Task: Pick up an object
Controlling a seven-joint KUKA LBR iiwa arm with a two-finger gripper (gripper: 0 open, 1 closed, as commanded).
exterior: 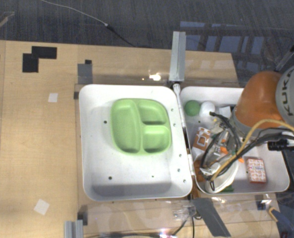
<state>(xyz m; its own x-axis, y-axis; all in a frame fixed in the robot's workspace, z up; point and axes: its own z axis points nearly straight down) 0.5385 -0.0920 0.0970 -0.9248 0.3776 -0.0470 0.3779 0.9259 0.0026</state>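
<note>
Look into the right bin and you will find the arm reaching in from three o'clock, its orange band sitting over the upper half of that bin, with the end effector down among the clutter near the bin's middle, wrapped in yellow and black cables. You cannot tell from this view how its jaws stand, or whether anything sits between them, since the wrist and cables cover that spot. The candidates for picking lie close around it: a small orange-and-white packet just beside it at about ten o'clock, a green ball further off at eleven o'clock near the bin's top left corner, a white round thing just beside that ball, and a small red-and-white box at about four o'clock, lying flat with its long axis running roughly twelve to six. A white curved piece with a green edge lies at six o'clock against the bin's lower wall. The packet looks the nearest, so I judge the coming move turns on it. The left bin holds a green divided tray, well apart at nine o'clock. The box and packet carry print, too small to read; the letters "KU" show on the arm's grey housing at the right edge.
</note>
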